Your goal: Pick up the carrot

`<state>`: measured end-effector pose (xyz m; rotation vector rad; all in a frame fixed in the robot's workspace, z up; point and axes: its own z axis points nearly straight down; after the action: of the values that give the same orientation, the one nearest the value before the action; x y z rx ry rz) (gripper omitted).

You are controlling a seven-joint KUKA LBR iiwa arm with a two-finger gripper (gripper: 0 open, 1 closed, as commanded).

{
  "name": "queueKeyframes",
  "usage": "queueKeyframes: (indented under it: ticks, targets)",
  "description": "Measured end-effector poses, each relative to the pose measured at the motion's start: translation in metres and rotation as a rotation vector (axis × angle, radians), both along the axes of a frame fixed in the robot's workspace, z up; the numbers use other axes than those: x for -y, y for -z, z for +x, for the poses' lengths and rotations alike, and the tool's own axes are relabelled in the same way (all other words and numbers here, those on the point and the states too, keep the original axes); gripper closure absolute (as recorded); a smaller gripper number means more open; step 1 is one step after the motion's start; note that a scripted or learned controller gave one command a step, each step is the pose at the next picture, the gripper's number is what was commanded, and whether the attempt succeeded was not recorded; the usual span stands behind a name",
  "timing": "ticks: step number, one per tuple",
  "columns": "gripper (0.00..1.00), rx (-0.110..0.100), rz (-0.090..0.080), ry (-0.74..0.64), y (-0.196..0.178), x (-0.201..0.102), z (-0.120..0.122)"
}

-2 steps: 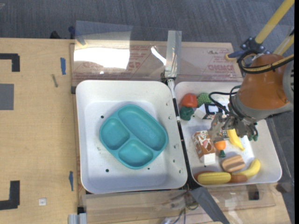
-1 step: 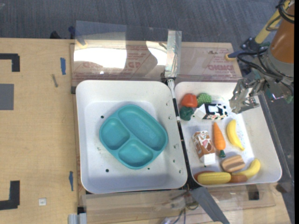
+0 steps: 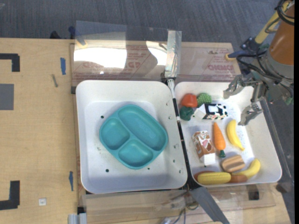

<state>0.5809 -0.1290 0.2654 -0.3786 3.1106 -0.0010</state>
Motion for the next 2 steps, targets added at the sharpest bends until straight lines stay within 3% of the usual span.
queueKeyframes:
  ticks: [1, 2]
  targets:
    - [0.0, 0.006, -0.003, -0.264, 0.14, -0.023, -0.034]
    - [0.0, 0.003, -0.002, -0.261, 0.177, -0.012, -0.032]
